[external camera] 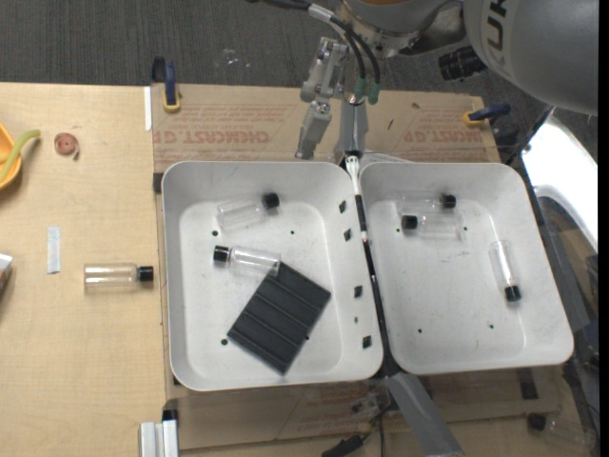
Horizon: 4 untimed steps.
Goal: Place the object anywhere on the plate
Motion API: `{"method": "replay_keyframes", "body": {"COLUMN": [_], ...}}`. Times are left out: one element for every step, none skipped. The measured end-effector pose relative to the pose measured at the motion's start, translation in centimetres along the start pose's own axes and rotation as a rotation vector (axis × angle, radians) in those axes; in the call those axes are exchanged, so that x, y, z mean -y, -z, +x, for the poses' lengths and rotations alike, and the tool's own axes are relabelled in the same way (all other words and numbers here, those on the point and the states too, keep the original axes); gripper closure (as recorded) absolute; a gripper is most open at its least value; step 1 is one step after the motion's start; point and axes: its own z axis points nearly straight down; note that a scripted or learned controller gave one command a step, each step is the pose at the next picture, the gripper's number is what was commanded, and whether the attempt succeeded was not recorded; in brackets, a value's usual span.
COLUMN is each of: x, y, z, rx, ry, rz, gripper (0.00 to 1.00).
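A black ridged rectangular plate [279, 317] lies tilted in the left bin [181, 255], toward its front. Two clear vials with black caps lie behind it: one [243, 214] near the back, the other [247, 257] touching the plate's upper edge. The right bin [542, 255] holds three more clear vials: two [430, 204] [426, 225] close together at the back and one [504, 269] along the right side. My gripper [330, 150] hangs above the back edge where the two bins meet. It is open with nothing between its fingers.
A clear vial [114, 274] lies on the wooden table left of the bins. A yellow object [9, 155], a small red disc [65, 143] and a white strip [53, 250] are further left. Blue clamps [162, 74] [481, 115] sit at the cardboard's back corners.
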Motion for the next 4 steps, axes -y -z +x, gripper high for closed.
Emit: {"method": "replay_keyframes", "body": {"x": [5.0,14.2,19.3,24.8], "y": [5.8,5.7,5.7,5.7], "z": [-1.5,-5.3,-6.4,-7.6], "rx": [0.002,0.001,0.002,0.002], "ry": [0.249,0.347,0.518,0.666], "rz": [-0.001,0.0,-0.001,-0.001], "gripper": [0.0,0.0,0.0,0.0]}}
